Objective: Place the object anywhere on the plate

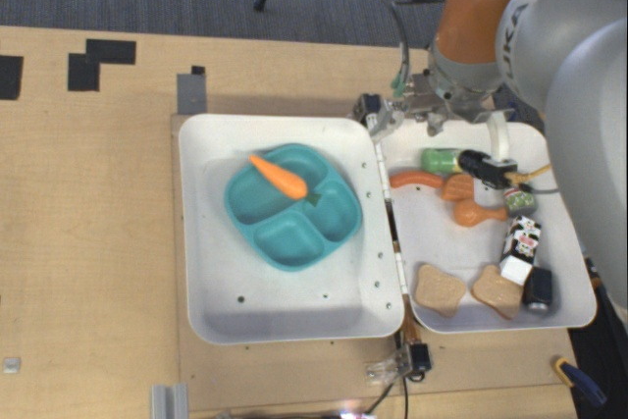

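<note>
An orange carrot (280, 176) lies on the teal divided plate (294, 235), in the plate's upper compartment. The plate sits in the left white bin (206, 240). My gripper (438, 120) hangs over the far edge of the right bin (564, 309), well to the right of the plate and apart from the carrot. The grey wrist with its orange band (473, 10) covers the gripper from above.
The right bin holds a green item (441, 159), a red pepper (416, 180), two orange pieces (469, 201), two bread slices (439, 289), a black and white bottle (520, 245) and a small green can (520, 202). A ridge (386, 211) divides the bins.
</note>
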Robot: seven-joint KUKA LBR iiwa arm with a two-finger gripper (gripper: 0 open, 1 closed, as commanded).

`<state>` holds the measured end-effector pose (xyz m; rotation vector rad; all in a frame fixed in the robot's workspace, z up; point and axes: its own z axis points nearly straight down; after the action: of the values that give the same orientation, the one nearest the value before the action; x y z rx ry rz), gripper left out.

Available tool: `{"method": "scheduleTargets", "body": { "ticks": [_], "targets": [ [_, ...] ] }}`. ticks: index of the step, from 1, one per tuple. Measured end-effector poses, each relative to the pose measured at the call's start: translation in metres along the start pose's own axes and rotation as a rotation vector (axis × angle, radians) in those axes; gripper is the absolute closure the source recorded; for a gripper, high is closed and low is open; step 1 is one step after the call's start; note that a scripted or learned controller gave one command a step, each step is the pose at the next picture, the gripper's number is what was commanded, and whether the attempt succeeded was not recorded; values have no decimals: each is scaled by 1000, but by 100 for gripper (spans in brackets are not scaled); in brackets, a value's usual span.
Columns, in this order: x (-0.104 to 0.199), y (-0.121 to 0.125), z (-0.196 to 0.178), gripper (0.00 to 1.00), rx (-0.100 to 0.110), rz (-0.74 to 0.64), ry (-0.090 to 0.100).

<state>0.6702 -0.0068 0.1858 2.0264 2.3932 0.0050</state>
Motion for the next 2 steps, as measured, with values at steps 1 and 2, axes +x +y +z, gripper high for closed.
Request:
{"method": "scheduleTargets", "body": {
  "ticks": [1,2],
  "targets": [
    [0,0,0,0,0,0,0],
    [0,0,0,0,0,0,0]
  ]
}}
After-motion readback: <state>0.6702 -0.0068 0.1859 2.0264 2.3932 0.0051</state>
